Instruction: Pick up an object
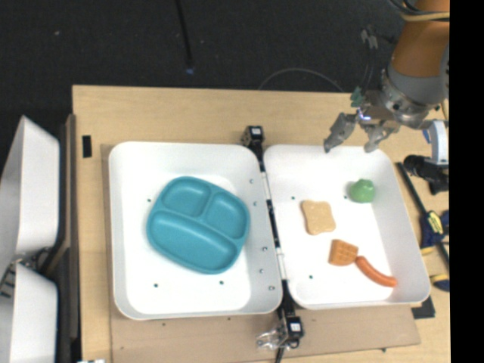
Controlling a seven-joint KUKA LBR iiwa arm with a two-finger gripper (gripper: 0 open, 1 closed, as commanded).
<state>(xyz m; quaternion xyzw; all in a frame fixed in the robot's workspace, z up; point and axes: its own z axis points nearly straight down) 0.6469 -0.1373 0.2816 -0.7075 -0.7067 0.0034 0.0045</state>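
I see pincer (354,138) spread apart, holding nothing, over right white bin's (302,282) far rim | small round green toy (361,190) nearest, my likely target | loose, unobstructed.

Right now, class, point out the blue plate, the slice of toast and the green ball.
blue plate (198,224): camera view, on its large front compartment.
slice of toast (318,217): camera view, on the middle of its top face.
green ball (361,191): camera view, on its rounded top.
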